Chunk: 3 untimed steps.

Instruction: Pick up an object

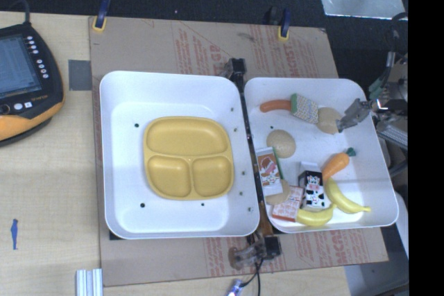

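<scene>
As the gripper (350,114) comes in over the right rim of the right bin (316,86), you will find the nearest thing just to its left: a pale tan lump (327,119), touching or all but touching the grey tip; whether anything lies between the tips you cannot tell, nor whether they are spread or pressed together, since the tip reads as a single grey wedge at this slant.

The wedge points left and slightly near, so the lump lies along its line of reach; a short advance leftward is, in my judgement, all the move turns on. The lump is rounded and matte, with no clear long axis; its left side meets a speckled block (303,107), which lies slanted, its long axis running from far-left to near-right; a sausage (277,106) lies left of that, long axis left to right.

Nearer you in the same bin: a round tan disc (281,143); a carrot (336,163) tilted toward far-right; a banana (347,200) curving along the near rim; a cow-patterned carton (316,190) beside it.

The left bin (111,149) holds a yellow tray (187,156), well apart from the gripper.
</scene>
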{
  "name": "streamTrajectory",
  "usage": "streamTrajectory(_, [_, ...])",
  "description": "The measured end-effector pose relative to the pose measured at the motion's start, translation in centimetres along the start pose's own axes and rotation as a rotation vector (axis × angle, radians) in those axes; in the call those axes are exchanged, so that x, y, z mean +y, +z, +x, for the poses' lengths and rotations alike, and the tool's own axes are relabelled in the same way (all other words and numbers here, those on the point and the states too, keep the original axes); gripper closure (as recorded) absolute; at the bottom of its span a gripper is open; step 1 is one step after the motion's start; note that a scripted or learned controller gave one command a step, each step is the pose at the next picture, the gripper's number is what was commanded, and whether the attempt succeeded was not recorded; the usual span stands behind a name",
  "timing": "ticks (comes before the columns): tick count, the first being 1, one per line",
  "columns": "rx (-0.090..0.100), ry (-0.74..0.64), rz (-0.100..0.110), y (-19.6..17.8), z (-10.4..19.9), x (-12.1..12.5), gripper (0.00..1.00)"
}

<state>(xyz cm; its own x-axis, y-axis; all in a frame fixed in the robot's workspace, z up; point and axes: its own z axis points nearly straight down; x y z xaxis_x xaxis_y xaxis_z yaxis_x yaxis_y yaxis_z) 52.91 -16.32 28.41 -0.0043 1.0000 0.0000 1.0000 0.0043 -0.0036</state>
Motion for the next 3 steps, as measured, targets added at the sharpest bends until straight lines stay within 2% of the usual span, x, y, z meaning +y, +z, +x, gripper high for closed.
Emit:
streamTrajectory(1, [0.001, -0.001, 0.004, 15.7, 0.5, -1.3, 0.0])
streamTrajectory(2, [0.0, -0.003, 0.001, 19.3, 3.3, -1.2, 0.0])
streamTrajectory(3, [-0.002, -0.007, 0.003, 18.2, 3.2, -1.2, 1.0])
